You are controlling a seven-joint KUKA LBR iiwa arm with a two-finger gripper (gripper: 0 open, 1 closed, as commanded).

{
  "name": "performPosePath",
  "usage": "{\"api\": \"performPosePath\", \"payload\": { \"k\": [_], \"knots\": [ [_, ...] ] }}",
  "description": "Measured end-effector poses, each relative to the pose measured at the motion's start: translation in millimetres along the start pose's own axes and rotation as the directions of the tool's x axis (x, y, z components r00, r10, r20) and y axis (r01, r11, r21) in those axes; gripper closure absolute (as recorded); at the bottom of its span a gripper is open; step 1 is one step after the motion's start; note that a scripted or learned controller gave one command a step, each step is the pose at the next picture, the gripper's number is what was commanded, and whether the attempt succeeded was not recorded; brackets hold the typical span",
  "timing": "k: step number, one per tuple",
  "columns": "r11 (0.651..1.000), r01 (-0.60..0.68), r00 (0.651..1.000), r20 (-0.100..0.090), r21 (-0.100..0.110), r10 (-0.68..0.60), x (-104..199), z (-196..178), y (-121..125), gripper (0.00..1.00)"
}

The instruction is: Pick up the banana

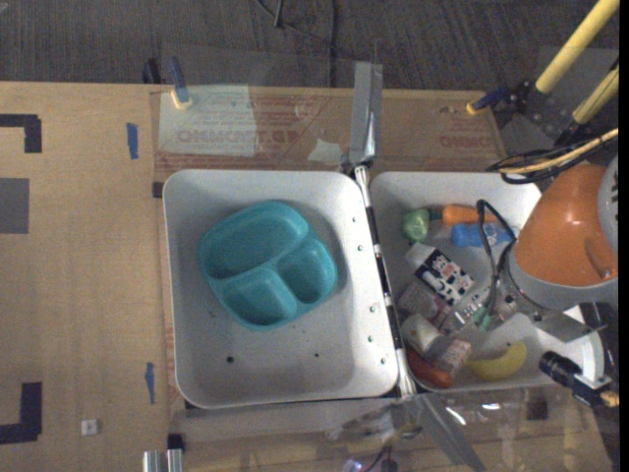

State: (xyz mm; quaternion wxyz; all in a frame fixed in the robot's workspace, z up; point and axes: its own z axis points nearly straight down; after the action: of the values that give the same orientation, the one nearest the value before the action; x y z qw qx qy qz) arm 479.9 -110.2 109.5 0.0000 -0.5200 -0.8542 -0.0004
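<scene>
The yellow banana (501, 362) lies near the front edge of the right bin (393, 197), partly under the arm. My gripper (470, 315) hangs low over the middle of that bin, just up and left of the banana, above a clutter of small items. The grey wrist with its orange band (560, 239) covers the bin's right side. Nothing can be seen held in the gripper.
Around the gripper lie a white box with black print (444, 273), a green ball (416, 224), an orange carrot (462, 214), a blue item (480, 235), a brown block (452, 352) and a red item (428, 370). The left bin (197, 362) holds a teal divided plate (267, 262).
</scene>
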Motion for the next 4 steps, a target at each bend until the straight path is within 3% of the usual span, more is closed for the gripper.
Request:
{"api": "performPosePath", "payload": {
  "k": [1,2,3,4],
  "knots": [
    [0.997,-0.077,0.997,0.004,-0.002,0.077,-55,-227,13,1.00],
    [0.898,-0.440,0.898,0.001,0.001,0.440,-39,-152,-6,1.00],
    [0.898,-0.439,0.898,0.001,0.001,0.439,-39,-152,-6,0.00],
    [0.910,-0.414,0.910,0.002,0.000,0.414,-113,-47,34,0.00]
  ]
}}
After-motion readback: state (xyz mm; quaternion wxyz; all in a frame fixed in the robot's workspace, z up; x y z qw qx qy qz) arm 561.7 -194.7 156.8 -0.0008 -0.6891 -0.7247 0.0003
